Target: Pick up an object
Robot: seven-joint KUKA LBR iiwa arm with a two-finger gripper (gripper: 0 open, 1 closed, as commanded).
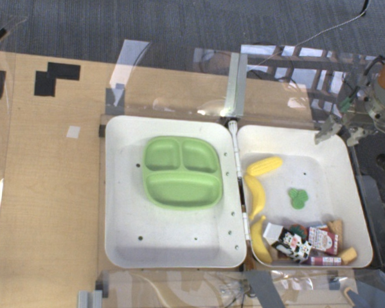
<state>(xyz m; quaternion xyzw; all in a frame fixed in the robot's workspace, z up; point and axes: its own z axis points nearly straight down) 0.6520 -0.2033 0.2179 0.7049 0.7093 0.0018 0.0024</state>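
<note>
The gripper hangs at the far right corner of the right bin, over its rim, and it carries nothing; whether it is released or clenched I cannot tell from this slanted view, since the metal at the wrist is small and blurred against the frame behind it. The step in hand looks like the very start of the pick: the arm is parked high at the edge and no object has been approached yet. The candidates all lie in the right bin, toward the near side and well apart from the gripper. A small yellow piece rests near the dividing wall, with a banana just below it and a second banana curving along the near left corner. A green leafy toy sits alone on bare floor near the middle, the closest thing to the gripper and the least crowded. A heap of small boxes and cards fills the near right corner, touching one another. The left bin bears only a green divided plate. The next move, as I judge it, calls for travelling inward over the bin, choosing an isolated target such as the green toy, and descending squarely over it
</note>
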